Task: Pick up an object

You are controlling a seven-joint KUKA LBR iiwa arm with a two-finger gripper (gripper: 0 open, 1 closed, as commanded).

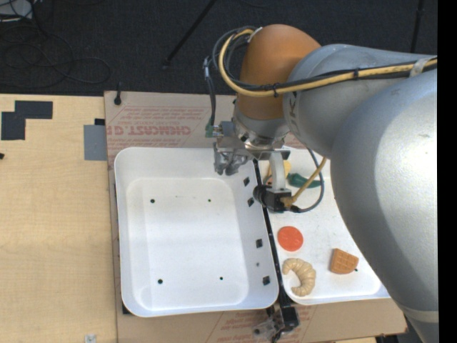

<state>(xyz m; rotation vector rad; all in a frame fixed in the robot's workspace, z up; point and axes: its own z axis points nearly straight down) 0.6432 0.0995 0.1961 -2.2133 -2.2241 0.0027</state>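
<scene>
My gripper (pixel 228 162) hangs over the far right corner of the left bin (pixel 178 263), just left of the divide between the two bins. The grey arm and its orange band cover most of the right bin (pixel 325 216). In that bin lie a red-orange disc (pixel 290 239), a tan croissant-shaped piece (pixel 300 276) and an orange waffle-like wedge (pixel 343 261). A yellow and green object (pixel 291 178) lies further back, partly hidden by the wrist and a black cable. I see nothing held at the gripper.
Both bins rest on a cardboard sheet (pixel 153 128) on the wooden bench (pixel 50 220). Black clips (pixel 259 243) line the seam between the bins. A looped cable (pixel 300 204) dangles from the wrist over the right bin.
</scene>
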